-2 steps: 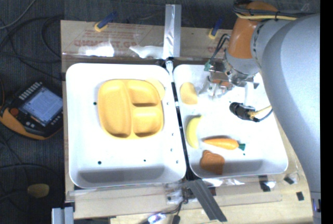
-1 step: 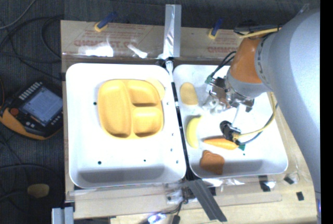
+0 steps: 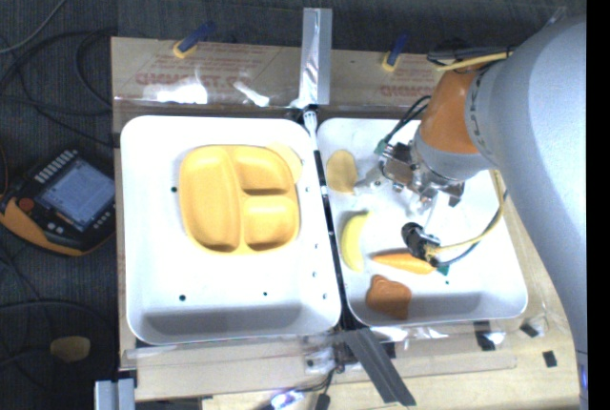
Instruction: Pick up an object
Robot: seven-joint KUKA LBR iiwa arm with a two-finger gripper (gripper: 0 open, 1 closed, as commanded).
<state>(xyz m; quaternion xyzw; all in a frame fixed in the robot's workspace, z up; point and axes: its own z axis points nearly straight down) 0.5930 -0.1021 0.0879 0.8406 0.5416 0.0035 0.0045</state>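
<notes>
Cannot tell spread of pincer; best to centre over carrot, clear of banana, and clamp across its narrow width.

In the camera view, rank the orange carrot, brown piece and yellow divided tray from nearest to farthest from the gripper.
1. Orange carrot, in the right bin, close beside the gripper.
2. Brown piece, same bin, by its near wall.
3. Yellow divided tray, across in the left bin.

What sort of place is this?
Probably a robotics lab: a grey, orange-banded robot arm over a shallow white plastic bin of toy-like food pieces, and a handheld control pad nearby.
</notes>
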